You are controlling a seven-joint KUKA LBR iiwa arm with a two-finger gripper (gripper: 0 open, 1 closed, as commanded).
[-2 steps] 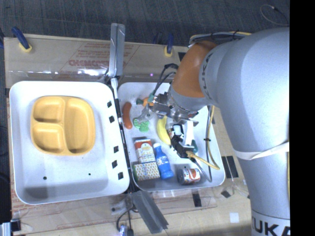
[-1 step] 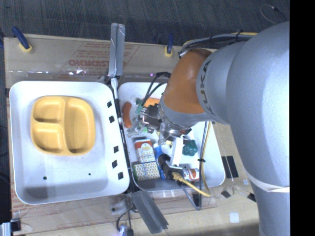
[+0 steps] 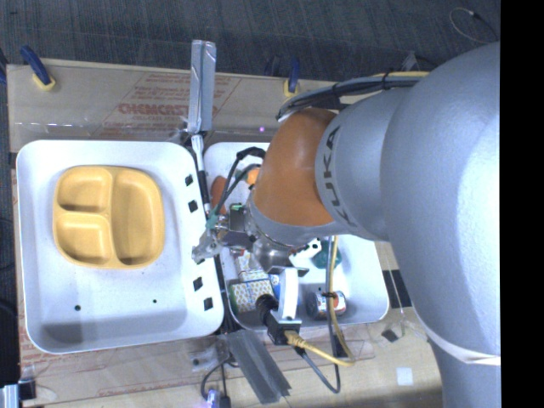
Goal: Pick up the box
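A dark carpeted floor is lying beyond the far edge of the desk [image 3: 102,92], whose brown board top is carrying two shallow white bins side by side. The box [image 3: 248,291], a small carton with a speckled green and white printed face, is lying near the front left corner of the right bin [image 3: 374,300], close to the wall shared with the left bin [image 3: 110,313]. The hand [image 3: 255,272] is hanging just above it, under the arm's orange band; whether it is apart or together I cannot tell, since the wrist is covering it. I judge the approach or grasp step to be in hand, with nothing visibly lifted. The next move is likely calling for a straight descent that keeps off the bin wall, then a firm close on the box's flat sides. A blue-green item [image 3: 327,253] and a small can-like thing [image 3: 330,303] are sitting beside the box. A glossy yellow, round-cornered divided tray [image 3: 109,215] is resting in the left bin.
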